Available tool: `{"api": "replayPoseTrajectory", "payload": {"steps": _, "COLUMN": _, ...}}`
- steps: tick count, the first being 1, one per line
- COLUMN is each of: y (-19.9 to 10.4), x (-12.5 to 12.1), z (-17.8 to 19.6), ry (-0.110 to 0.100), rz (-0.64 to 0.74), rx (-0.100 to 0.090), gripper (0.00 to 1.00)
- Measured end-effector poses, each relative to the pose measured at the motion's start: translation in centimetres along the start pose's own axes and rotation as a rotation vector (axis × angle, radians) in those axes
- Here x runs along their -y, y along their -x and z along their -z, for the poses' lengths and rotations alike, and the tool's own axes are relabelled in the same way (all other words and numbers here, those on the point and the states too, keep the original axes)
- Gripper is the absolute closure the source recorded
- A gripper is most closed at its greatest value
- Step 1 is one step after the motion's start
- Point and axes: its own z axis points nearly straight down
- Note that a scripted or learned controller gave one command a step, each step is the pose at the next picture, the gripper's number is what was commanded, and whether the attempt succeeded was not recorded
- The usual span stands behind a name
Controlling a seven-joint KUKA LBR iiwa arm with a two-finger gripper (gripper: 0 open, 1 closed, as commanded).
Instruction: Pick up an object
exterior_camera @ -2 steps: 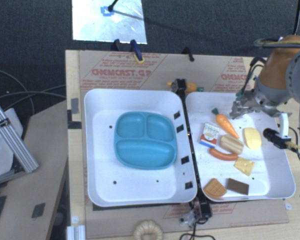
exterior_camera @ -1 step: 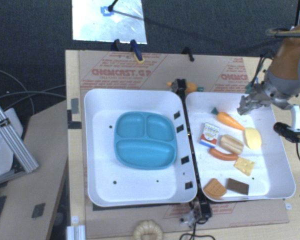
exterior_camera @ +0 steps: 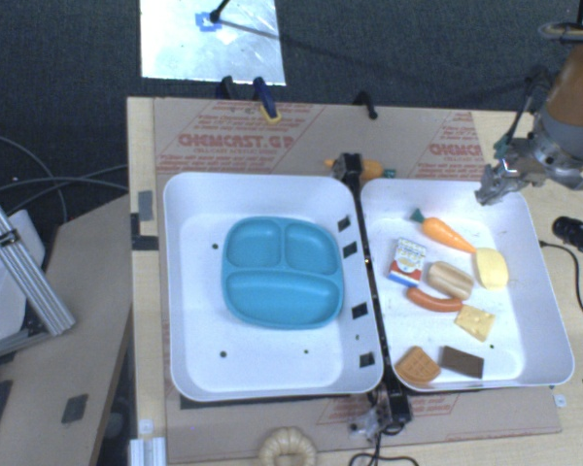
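The right bin (exterior_camera: 534, 260) holds several toy foods. An orange carrot (exterior_camera: 445, 232) lies near its back, with a small white carton (exterior_camera: 407, 260) in front of it. A bread roll (exterior_camera: 450, 279) sits above a red sausage (exterior_camera: 433, 300), and a pale yellow piece (exterior_camera: 491, 267) lies to their right. A cheese wedge (exterior_camera: 475, 321), a brown chocolate bar (exterior_camera: 462, 361) and a waffle (exterior_camera: 417, 365) lie toward the front. My gripper (exterior_camera: 493, 188) hangs over the bin's back right corner, above and right of the carrot, with nothing seen in it.
The left bin (exterior_camera: 189, 260) carries a blue divided plate (exterior_camera: 281, 271). A black divider with clips (exterior_camera: 361, 260) runs between the bins. A yellow object (exterior_camera: 369, 170) lies behind the bins. A beige ring (exterior_camera: 289, 448) sits at the bench's front edge.
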Motion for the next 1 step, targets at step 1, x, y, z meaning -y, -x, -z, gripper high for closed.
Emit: {"api": "replayPoseTrajectory", "payload": {"steps": 1, "y": -0.01, "x": -0.12, "z": 0.92, "ry": -0.005, "rz": 0.000, "rx": -0.001, "gripper": 1.00}}
